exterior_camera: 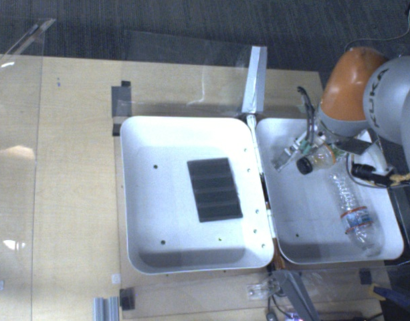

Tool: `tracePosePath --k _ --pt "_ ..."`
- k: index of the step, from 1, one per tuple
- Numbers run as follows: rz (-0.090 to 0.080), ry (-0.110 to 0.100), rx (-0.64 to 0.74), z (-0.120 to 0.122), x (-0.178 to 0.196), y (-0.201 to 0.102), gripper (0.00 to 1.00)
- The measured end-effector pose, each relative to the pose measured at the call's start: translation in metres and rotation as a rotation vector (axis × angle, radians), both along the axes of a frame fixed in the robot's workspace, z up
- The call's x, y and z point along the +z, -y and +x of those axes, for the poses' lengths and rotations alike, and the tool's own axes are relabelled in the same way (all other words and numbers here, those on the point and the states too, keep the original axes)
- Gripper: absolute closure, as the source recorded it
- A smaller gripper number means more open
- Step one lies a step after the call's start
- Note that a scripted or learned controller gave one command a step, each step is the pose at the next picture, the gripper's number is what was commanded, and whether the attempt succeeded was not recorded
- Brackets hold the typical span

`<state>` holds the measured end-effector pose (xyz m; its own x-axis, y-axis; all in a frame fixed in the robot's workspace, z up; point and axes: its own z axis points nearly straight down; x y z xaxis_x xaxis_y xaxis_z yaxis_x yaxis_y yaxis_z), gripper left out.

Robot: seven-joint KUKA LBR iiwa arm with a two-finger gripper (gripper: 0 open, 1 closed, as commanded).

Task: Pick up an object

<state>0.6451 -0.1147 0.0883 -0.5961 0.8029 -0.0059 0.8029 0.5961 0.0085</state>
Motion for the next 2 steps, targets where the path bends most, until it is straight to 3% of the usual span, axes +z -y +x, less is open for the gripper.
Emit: tracePosePath --k 1,2 --pt "0.0 0.0 -0.083 -0.018 0.118 -0.014 0.0" --pt "0.001 -0.004 -0.158 -0.034 0.077 -0.005 0.0"
